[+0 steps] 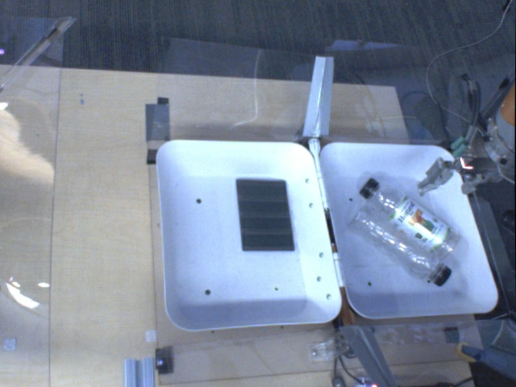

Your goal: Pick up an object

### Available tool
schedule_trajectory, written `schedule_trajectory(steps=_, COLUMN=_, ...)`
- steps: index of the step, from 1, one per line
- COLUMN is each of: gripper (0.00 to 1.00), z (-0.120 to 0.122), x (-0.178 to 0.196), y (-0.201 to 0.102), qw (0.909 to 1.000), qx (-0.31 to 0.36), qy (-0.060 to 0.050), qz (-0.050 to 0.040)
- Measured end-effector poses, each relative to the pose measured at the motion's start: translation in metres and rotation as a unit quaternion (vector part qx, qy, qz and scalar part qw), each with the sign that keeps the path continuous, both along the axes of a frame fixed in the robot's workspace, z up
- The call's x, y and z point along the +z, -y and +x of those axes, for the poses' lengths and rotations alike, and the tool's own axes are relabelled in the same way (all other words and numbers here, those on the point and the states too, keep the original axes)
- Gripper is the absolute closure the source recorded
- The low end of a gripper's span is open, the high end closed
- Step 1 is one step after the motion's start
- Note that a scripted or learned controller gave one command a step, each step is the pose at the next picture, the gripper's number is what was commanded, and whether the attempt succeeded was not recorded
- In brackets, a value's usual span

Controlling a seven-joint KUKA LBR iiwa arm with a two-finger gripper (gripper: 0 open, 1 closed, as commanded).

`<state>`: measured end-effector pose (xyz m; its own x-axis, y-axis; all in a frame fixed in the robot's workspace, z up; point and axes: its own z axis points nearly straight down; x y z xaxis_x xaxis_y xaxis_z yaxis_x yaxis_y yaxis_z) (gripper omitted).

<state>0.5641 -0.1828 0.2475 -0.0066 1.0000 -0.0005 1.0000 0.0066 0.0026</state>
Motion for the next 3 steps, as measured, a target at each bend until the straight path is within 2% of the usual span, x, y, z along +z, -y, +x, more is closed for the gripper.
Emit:
schedule_trajectory(steps=1, gripper=0.00, z=0.0267, x=-0.1067, y=0.0055, qw=0.9998, qx=0.001, qy=0.021, qz=-0.0044)
schedule_trajectory(steps=3, gripper=0.00, z=0.0346, x=-0.1122, y=0.0038, qw=0.9982, qx=0.052, qy=0.027, qz=-0.0092)
